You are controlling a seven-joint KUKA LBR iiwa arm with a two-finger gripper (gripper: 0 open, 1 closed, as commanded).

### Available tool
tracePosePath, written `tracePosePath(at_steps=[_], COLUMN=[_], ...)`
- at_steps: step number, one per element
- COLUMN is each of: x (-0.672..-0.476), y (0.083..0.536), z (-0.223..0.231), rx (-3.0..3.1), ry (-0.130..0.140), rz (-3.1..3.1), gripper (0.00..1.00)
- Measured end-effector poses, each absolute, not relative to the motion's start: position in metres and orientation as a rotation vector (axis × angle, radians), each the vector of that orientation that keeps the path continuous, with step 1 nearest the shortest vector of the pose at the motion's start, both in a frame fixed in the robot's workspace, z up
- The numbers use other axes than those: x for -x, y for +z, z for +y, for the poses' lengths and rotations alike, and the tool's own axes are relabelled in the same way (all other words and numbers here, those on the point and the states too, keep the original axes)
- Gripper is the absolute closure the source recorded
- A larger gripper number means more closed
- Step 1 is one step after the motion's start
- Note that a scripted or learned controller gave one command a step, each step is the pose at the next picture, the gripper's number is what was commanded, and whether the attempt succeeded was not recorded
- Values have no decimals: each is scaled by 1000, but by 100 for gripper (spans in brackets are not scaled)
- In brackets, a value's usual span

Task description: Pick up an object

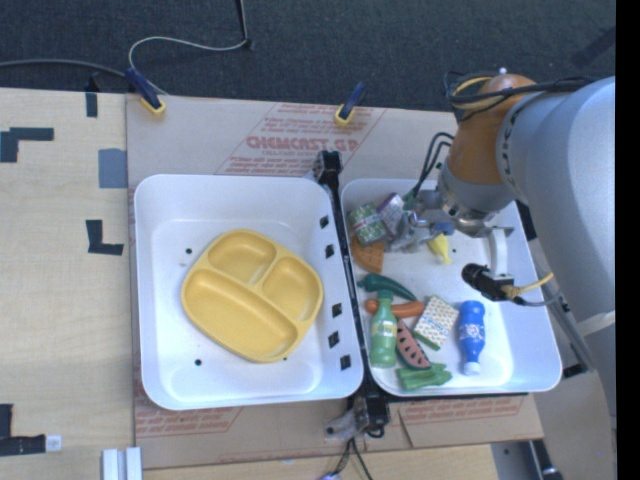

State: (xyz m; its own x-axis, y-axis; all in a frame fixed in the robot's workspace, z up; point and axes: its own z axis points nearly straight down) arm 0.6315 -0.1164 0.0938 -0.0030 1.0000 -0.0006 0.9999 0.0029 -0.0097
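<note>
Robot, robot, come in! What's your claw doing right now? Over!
Claw low in right bin, among toys at its far end; grip unclear. Blue bottle, green bottle untouched near front. Yellow tray in left bin.
</note>
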Motion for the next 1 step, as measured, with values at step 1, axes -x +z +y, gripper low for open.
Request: tracePosePath(at_steps=[1], x=[-632], y=[94], z=[-117], rx=[2216], ry=[13], rz=[-2221], gripper=[0])
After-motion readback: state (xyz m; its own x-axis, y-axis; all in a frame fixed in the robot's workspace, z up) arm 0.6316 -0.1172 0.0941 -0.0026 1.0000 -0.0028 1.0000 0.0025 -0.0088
